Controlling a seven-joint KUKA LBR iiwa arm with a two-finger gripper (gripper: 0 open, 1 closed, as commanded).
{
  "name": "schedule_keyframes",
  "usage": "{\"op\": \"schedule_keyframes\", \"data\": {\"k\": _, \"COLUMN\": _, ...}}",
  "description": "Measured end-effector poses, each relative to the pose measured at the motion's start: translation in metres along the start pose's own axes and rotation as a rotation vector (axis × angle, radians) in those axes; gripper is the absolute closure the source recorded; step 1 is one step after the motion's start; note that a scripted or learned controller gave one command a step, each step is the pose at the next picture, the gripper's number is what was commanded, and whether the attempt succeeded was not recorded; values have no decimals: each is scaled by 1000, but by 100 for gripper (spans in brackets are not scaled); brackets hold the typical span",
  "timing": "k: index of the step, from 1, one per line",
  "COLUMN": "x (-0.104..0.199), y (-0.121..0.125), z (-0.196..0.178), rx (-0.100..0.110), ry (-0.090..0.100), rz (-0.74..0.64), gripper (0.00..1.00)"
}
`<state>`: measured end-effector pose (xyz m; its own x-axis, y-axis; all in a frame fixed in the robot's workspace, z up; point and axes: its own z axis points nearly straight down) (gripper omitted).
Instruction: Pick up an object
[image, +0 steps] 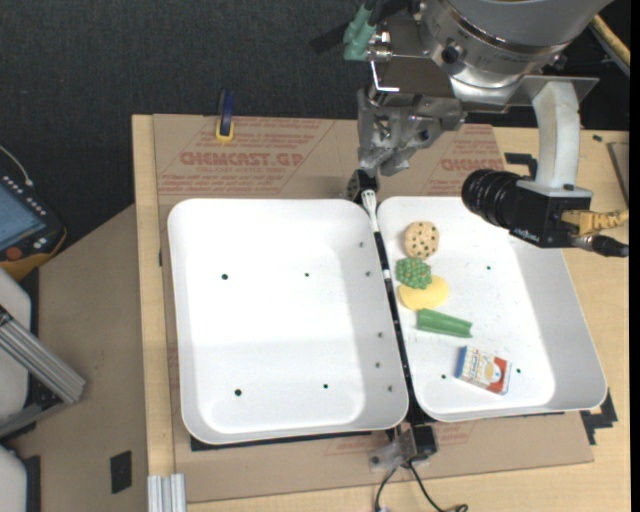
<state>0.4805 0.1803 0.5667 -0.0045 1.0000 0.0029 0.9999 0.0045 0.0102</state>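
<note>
The grey arm's two-finger gripper (385, 150) hangs above the far end of the black seam (385, 290) where the two shallow white plastic bins meet, over the brown cardboard sheet (250, 150) that covers the table. Nothing is between the jaws, and from this slanted view I cannot tell whether they stand apart or together; the metal parts there blur into one another.

Taking the seam as landmark, every candidate lies just right of it, in the right bin (560, 330). Farthest back is a round tan cookie with dark chips (422, 239). Nearer the camera comes a knobbly green toy piece (412, 271), touching a flat yellow piece (424, 293) that lies partly under it. Next is a long green pod-shaped piece (443, 323), a little apart from the yellow one. Nearest the front rim lies a small blue, white and red printed carton (484, 370), well apart from the rest. The left bin (200, 240), on the seam's other side, holds none of them.

The step in hand looks like the approach: no thing is chosen or touched yet. The next move probably calls for a shift right of the seam and toward the camera, then a straight descent over one piece. The carton or the cookie seems the easier pick, since each lies alone; the green and yellow pair risk being nudged together, and a descent too close to the seam could strike the bin rims.
</note>
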Motion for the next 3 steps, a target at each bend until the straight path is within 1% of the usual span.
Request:
{"op": "schedule_keyframes", "data": {"k": 1, "x": 1, "y": 1, "z": -10, "rx": -3, "ry": 1, "rz": -1, "gripper": 100}}
{"op": "schedule_keyframes", "data": {"k": 2, "x": 42, "y": -2, "z": 35, "rx": 17, "ry": -5, "rz": 0, "gripper": 100}}
{"op": "schedule_keyframes", "data": {"k": 3, "x": 40, "y": -2, "z": 32, "rx": 13, "ry": -4, "rz": 3, "gripper": 0}}
